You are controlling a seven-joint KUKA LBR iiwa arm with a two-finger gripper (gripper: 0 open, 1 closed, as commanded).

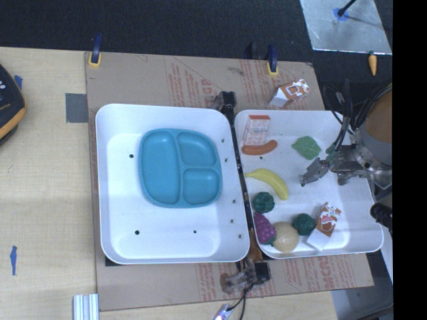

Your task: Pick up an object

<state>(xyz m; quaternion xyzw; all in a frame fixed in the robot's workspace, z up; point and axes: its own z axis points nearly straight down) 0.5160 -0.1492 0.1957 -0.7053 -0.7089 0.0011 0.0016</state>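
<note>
Overhead, the gripper (312,175) sits low over the right bin (357,245), fingers apart, nothing between them, with the banana (269,181) to its left and the green leaf piece (307,147) just above. Left bin (107,199) holds a blue divided plate (180,167); both bins rest on the desk (40,199).

Glossy white plastic bins (113,179) on matt brown cardboard (167,79).

Wooden bench (47,199) bears cardboard sheet (167,79) (clamped at far edge), grey tape patch (76,107).
</note>
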